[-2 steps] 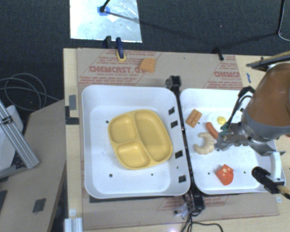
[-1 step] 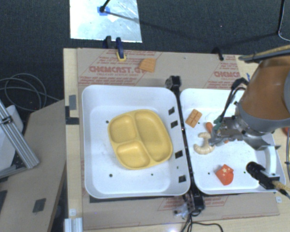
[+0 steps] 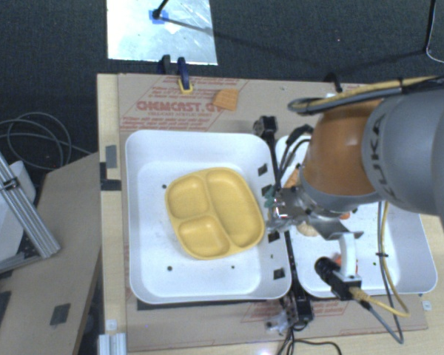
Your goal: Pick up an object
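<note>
1. Camera view: a yellow divided tray (image 3: 213, 211) is seen lying flat in the left bin (image 3: 152, 272).
2. The arm (image 3: 399, 154) is positioned over the right bin (image 3: 422, 272) (its gripper's state cannot be told), covering most of it.

Even, fairly bright overhead light falls across the scene, and the two shallow white plastic bins (image 3: 144, 220) are nearly washed out. A crinkled silver foil sheet (image 3: 161, 19) on the dark carpet glares strongly. Shadows are soft and short, faintest under the yellow three-compartment plastic tray (image 3: 213, 211). The picture is slightly soft and grainy, and the large grey arm (image 3: 414, 154) close to the lens looks blurred.
</note>
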`<state>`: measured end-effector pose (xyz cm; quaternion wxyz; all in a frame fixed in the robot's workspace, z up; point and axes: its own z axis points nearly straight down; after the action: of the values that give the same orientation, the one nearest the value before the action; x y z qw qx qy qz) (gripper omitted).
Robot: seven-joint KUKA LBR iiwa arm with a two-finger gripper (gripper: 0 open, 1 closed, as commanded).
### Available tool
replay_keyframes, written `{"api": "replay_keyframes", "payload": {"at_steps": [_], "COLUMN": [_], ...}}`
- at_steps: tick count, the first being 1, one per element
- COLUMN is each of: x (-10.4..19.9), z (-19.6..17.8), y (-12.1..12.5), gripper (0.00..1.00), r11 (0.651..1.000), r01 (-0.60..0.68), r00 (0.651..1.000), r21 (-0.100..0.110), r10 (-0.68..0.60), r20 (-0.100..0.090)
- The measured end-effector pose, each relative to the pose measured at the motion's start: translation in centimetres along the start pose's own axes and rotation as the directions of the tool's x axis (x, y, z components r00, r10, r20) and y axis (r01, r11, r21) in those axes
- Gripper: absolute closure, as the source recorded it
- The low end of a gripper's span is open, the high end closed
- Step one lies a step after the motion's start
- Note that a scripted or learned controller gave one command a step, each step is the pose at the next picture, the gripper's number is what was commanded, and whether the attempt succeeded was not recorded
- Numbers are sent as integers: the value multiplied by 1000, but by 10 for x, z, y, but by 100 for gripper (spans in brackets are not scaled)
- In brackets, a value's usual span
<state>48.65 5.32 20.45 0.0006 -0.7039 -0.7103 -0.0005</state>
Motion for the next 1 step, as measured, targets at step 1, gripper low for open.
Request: {"api": "replay_keyframes", "payload": {"at_steps": [1], "x": [-4], "z": [-1], "y": [0], "gripper": [0], "r11": [1000], "r01": [-7], "r00": [1000], "r21": [-1], "r10": [7], "r20": [1]}}
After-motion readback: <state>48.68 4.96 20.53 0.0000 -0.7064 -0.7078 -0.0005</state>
